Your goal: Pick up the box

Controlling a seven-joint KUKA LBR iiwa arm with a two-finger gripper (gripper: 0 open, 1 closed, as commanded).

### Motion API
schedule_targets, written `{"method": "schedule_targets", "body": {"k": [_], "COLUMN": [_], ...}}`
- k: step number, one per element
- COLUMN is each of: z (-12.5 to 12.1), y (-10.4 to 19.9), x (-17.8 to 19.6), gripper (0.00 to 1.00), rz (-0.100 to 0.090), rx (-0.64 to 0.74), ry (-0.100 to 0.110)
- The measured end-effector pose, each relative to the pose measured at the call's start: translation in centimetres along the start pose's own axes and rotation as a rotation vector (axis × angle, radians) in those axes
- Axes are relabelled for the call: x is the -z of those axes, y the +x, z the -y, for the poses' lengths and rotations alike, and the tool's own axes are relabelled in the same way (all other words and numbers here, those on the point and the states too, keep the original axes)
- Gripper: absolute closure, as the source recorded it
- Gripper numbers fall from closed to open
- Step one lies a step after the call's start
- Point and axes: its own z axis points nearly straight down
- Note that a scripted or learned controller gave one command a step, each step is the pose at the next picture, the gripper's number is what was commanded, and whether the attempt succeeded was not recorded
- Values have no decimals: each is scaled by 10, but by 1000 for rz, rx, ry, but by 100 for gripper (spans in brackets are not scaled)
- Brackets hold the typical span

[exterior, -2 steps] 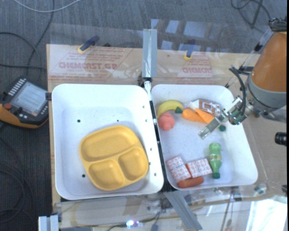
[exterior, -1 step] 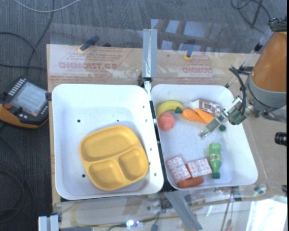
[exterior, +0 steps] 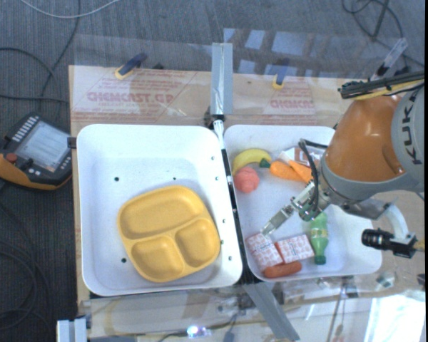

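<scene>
The box (exterior: 278, 249) is flat, red and white, and lies near the front wall of the right bin (exterior: 357, 266). It looks like two patterned halves side by side. My gripper (exterior: 269, 226) reaches in from the right at a slant, with its tip just above and behind the box's left half. Nothing hangs from the gripper. The orange wrist band (exterior: 367, 144) hides the bin's back right corner.
A green bottle (exterior: 318, 238) stands right of the box, and a red sausage (exterior: 282, 269) lies in front of it. A banana (exterior: 250, 157), a pink ball (exterior: 246, 180) and a carrot (exterior: 289, 169) sit at the back. The left bin (exterior: 100, 155) holds a yellow divided plate (exterior: 169, 231).
</scene>
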Motion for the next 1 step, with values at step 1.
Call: {"method": "schedule_targets", "body": {"k": [1], "z": [-2], "y": [-56], "x": [-83], "gripper": [0], "rz": [3], "rx": [213], "ry": [-5]}}
